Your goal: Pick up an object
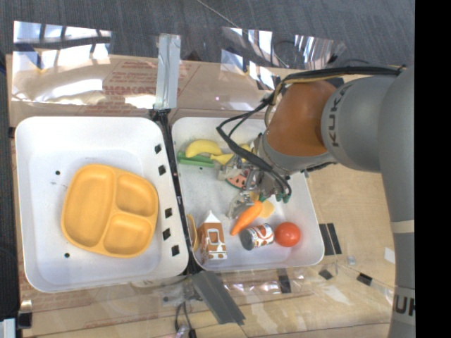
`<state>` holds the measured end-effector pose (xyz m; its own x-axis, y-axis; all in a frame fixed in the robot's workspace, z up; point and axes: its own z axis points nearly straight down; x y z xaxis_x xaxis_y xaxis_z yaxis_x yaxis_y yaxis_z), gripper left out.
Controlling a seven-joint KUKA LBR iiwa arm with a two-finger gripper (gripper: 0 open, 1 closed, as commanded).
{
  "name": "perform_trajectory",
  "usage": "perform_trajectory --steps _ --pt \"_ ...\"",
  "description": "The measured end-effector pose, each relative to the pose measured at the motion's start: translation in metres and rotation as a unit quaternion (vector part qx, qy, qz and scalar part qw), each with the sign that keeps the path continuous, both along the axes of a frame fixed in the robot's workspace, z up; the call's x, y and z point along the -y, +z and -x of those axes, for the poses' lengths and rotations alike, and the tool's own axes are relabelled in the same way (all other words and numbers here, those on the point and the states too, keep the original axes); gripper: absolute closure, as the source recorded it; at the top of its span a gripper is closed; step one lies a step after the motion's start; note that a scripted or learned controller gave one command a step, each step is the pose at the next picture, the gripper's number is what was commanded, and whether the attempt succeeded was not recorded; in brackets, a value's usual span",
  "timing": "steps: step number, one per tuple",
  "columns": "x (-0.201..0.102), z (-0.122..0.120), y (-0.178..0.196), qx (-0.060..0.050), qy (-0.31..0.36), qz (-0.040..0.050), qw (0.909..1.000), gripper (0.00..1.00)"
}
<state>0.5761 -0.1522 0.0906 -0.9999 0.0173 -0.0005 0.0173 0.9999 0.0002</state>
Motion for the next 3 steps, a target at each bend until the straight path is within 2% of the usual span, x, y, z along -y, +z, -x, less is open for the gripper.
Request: perform_trajectory --steps 1,2,3 --pt "0.011 0.049 0.0 -0.002 0.122 -0.0006 0.9926 0.0" --pt "0.008 0.047 0.01 -0.001 0.126 -0.0004 0.992 1.0" --pt "-0.028 0.036 0.151 0.005 0.153 0.0022 0.9881 1.0"
